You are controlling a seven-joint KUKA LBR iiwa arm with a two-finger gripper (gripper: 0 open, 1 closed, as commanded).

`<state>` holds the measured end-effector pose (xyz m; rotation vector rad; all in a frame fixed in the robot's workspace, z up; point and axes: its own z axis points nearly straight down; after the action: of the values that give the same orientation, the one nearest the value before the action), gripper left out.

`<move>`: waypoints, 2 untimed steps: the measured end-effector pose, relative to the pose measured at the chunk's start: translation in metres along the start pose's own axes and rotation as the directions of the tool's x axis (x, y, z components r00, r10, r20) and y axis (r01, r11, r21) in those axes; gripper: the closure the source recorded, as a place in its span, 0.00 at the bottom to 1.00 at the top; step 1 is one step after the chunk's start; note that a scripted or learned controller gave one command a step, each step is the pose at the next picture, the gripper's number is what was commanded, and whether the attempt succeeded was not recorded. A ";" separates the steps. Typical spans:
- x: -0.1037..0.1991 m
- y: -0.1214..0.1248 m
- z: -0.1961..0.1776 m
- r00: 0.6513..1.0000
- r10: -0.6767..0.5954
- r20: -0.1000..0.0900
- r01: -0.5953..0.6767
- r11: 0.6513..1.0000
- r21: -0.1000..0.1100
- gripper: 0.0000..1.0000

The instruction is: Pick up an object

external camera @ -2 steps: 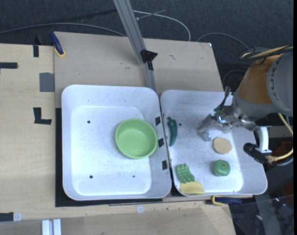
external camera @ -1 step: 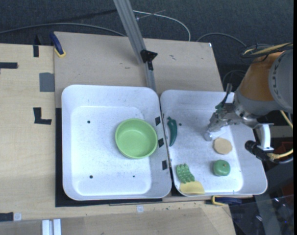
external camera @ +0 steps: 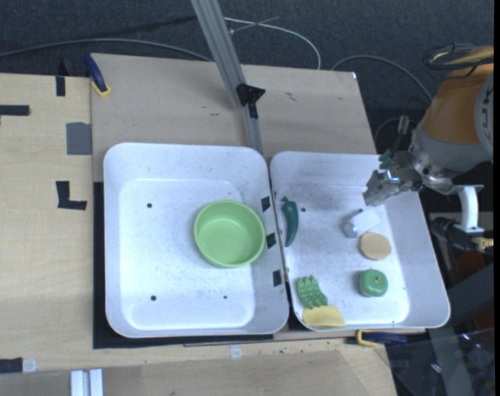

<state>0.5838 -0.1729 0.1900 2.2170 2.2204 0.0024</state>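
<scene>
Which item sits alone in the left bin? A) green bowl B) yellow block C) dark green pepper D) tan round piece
A: the green bowl rests on the floor of the left bin, while the tan round piece, dark green pepper and yellow block all lie in the right bin.

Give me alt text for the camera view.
The gripper hangs over the right bin, above a small grey piece, a tan disc and a green round toy. A green bowl sits in the left bin.
</scene>
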 end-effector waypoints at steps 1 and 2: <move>0.004 0.000 -0.063 1.000 -0.001 0.000 0.001 1.000 -0.001 1.00; 0.005 0.000 -0.070 1.000 0.000 -0.001 0.000 1.000 0.004 1.00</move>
<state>0.5835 -0.1682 0.2596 2.2194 2.2233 -0.0002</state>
